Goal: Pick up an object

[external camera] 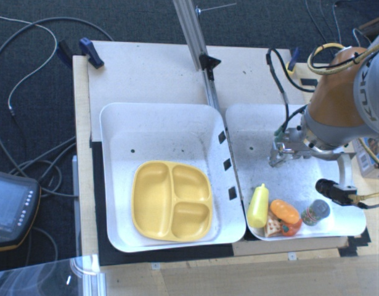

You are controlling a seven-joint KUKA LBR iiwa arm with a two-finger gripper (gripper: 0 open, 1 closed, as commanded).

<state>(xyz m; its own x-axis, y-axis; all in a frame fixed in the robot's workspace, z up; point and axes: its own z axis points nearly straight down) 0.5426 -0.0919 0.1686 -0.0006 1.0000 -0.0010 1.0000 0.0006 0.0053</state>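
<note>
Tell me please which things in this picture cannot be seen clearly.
- Gripper, camera view: too small and blurred to judge its fingers.
- Small can: label too small to read.
- Item under the orange toy: partly covered.
- Arm: cut by the right edge.

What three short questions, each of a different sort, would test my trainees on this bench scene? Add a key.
1. True or false: the yellow divided tray lies in the left bin.
2. Which item stands nearest the divider between the bins? A) yellow bottle B) small can C) orange toy food
3. Fill in: the gripper is above the ____ bin, apart from the items along that bin's near edge.

Key: 1 true; 2 A; 3 right.
</note>
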